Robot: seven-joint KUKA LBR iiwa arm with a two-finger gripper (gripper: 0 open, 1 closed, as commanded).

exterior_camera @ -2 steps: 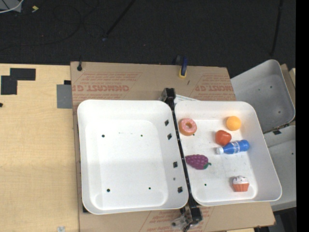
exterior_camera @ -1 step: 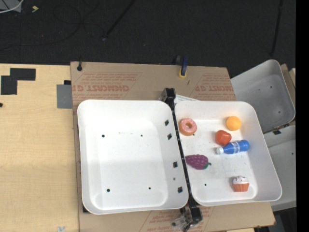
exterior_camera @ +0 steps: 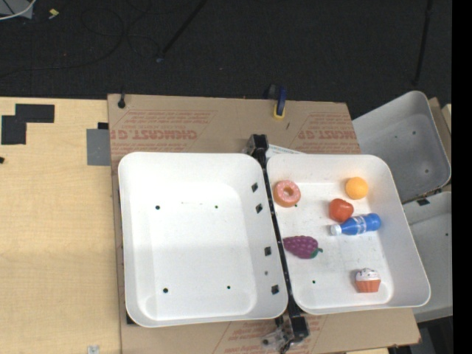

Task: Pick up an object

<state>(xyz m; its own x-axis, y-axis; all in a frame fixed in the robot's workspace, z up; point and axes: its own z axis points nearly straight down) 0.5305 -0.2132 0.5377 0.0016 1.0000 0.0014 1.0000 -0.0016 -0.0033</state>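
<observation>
Six toys are seen in the right bin (exterior_camera: pixel 413 286); how the gripper stands cannot be told.

Nearest lies a cupcake (exterior_camera: pixel 367 280), then purple grapes (exterior_camera: pixel 301 246), a blue bottle (exterior_camera: pixel 357 225) touching a red fruit (exterior_camera: pixel 341 210), a pink doughnut (exterior_camera: pixel 287 192) and an orange (exterior_camera: pixel 356 188) farthest.

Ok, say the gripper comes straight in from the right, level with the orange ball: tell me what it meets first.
Travelling low, probably the right bin's rim; above that, the orange ball, then the doughnut. Depth is unclear from this view.
</observation>
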